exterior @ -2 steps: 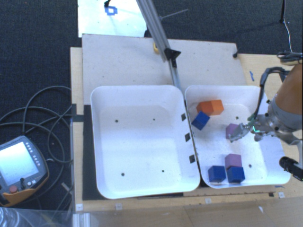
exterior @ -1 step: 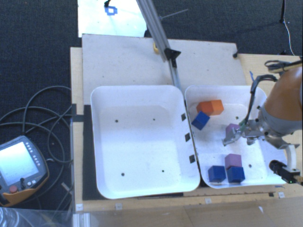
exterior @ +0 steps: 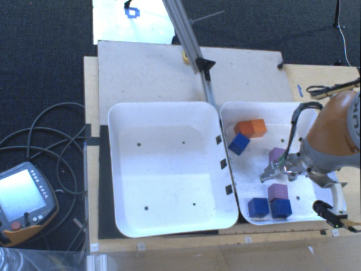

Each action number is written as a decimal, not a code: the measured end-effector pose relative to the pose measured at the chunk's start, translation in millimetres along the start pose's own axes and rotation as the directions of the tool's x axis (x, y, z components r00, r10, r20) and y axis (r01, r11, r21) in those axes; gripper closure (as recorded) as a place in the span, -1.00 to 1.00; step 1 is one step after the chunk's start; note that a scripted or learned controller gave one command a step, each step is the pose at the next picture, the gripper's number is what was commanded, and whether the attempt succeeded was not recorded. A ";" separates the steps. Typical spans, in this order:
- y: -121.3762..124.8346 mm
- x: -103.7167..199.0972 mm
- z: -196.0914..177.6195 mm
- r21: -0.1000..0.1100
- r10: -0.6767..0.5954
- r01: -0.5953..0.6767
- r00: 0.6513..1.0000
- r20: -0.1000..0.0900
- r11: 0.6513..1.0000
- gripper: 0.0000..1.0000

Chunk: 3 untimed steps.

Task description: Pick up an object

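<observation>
A single fixed camera hangs above the tabletop (exterior: 169, 66) and looks down at a slight slant, far enough back to take in both white bins, the left bin (exterior: 169, 168) and the right bin (exterior: 248, 117), whole. Dark floor (exterior: 45, 49) frames the top and left, and the arm (exterior: 338, 134) enters from the right edge.

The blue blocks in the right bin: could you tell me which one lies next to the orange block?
The lone blue block, touching the orange block; the other two sit together along the bin's near edge.
</observation>
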<state>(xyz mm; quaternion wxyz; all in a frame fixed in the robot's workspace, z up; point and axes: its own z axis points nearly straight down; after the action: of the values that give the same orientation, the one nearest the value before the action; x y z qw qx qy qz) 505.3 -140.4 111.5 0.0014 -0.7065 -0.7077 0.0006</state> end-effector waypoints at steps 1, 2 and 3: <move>0.4 0.2 22.1 -0.002 -0.001 0.001 1.000 0.001 1.000 -1.00; 1.5 -0.1 10.2 -0.006 -0.003 0.003 1.000 0.001 1.000 1.00; 2.4 -7.2 -35.1 -0.008 -0.002 0.002 1.000 0.003 1.000 1.00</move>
<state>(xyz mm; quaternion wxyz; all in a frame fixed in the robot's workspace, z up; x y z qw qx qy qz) 507.8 -147.7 146.6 -0.0026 -0.7060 -0.7082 -0.0012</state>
